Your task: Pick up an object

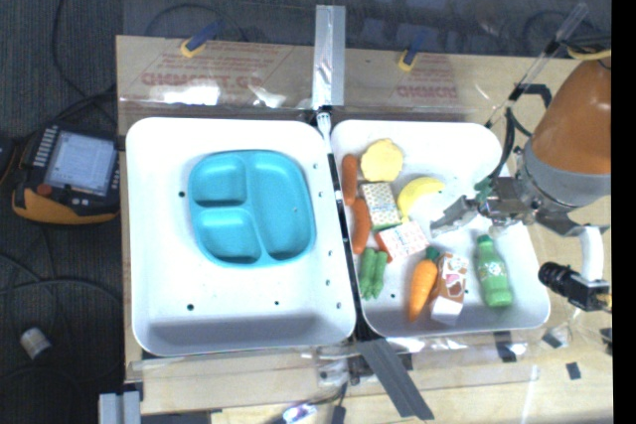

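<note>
**Gripper low over right bin, nothing held yet**

I've got the arm (571, 139) coming in from the right edge of the frame, orange band up top, wrist angled down into the right bin (517, 318). The gripper (452, 213) sits mid-right of frame w/ its fingers spread apart and pointing left; I see nothing between them, so no grasp as of now.

All the candidate objs are packed in the right bin, which is prob why the arm is reaching there. The lemon (419, 193) is just left of the fingertips, the closest target, near touching but I can't tell if there's contact. Above-left of it is a pale yellow round item (382, 159). A long carrot (354, 204) lies along the bin's left wall, w/ a green veg (372, 271) below it. Two small printed boxes (381, 205) and (402, 238) sit center. A second carrot (422, 285), a small carton (451, 288) and a green bottle (493, 273) lie along the lower part, the bottle just below the wrist.

The left bin (149, 313) holds a blue divided tray (250, 206), center-left of frame, well apart from the gripper.

My read: approach phase, low slanted entry aimed at the lemon. Crowding is the risk; the boxes just beside it could get nudged.
</note>
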Motion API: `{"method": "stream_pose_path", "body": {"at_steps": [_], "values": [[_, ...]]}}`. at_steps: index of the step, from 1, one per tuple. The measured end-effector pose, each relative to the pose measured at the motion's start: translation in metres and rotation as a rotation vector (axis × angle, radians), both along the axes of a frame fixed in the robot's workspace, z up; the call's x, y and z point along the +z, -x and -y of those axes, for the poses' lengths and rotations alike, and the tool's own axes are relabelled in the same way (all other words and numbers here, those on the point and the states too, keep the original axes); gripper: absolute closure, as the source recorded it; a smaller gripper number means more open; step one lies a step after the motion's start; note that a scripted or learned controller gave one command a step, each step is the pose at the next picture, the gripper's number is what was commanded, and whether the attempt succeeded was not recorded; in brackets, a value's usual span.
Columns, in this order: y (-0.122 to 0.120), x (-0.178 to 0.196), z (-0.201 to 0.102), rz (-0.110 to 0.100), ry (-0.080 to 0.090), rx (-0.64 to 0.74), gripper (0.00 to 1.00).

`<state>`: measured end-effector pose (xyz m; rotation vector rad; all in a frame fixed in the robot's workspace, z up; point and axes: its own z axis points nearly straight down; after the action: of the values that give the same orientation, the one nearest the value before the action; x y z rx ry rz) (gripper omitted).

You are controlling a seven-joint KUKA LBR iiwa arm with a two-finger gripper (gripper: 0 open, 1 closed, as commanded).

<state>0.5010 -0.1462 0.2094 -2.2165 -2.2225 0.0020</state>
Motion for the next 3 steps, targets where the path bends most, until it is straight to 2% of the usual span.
{"method": "stream_pose_path", "body": {"at_steps": [1,2,3], "values": [[0.016,-0.115,-0.001,0.000,-0.001,-0.160,0.00],[0.015,-0.105,-0.002,0.001,-0.003,-0.158,1.00],[-0.010,-0.083,0.000,-0.003,0.001,-0.217,1.00]]}}
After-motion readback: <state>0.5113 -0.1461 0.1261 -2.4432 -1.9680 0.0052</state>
